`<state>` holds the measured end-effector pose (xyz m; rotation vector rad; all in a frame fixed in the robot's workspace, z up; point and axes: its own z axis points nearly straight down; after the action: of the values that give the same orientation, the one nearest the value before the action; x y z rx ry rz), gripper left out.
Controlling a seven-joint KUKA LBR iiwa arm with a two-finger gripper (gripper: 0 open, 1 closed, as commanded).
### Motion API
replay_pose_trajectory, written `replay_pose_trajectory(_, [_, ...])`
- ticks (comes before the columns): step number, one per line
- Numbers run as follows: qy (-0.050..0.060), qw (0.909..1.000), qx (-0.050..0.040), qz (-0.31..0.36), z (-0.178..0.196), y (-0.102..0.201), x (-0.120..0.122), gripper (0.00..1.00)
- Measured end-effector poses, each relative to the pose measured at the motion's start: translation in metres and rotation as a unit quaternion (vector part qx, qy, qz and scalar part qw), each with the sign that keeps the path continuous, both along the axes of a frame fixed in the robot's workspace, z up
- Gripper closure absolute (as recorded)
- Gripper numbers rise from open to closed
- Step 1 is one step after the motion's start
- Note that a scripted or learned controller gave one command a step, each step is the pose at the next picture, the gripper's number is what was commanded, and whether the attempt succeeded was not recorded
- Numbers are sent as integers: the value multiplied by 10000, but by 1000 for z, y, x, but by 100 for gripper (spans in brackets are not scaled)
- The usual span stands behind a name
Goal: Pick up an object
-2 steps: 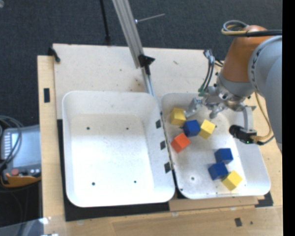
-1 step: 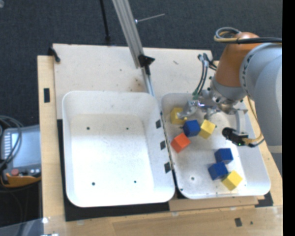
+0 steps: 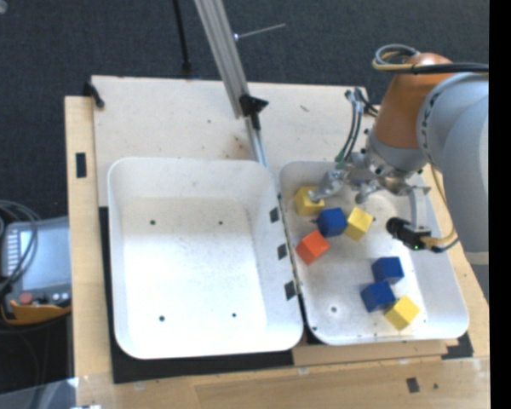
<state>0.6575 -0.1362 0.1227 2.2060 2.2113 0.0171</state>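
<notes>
Arm: you had the grey arm reaching in from the right, its orange band above the far right corner of the right bin.
Tool: your tool hung low over the far part of the right bin, between the upper yellow block and the far wall. You could not tell from this view how it was set, and no block showed in its grip.
Nearest blocks: a yellow block lay just left of the tool, close to the bin's left wall. A blue block sat just below it, touching or nearly touching a second yellow block on its right. An orange block lay just below and left of that blue one.
Far cluster: two more blue blocks and a third yellow block crowded the near right part of the bin, close together, the yellow one near the front rim.
Open room in right bin: you had bare floor in the near left corner and along the right wall by the black cable fitting.
Left bin: the left bin showed bare white floor, its right rim hard against the right bin's left rim.
Edges: both bins sat on the counter, with free board behind them, where a slanted metal rail stood.
</notes>
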Motion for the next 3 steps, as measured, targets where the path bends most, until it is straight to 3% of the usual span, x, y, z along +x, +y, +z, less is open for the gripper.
replay_pose_trajectory(1, [-26, 10000, -3, 4, 12, -1, 2, 100])
replay_pose_trajectory(2, [73, 10000, 20, -8, 59, -4, -3, 100])
replay_pose_trajectory(3, [70, 10000, 19, -1, 103, -5, -5, 100])
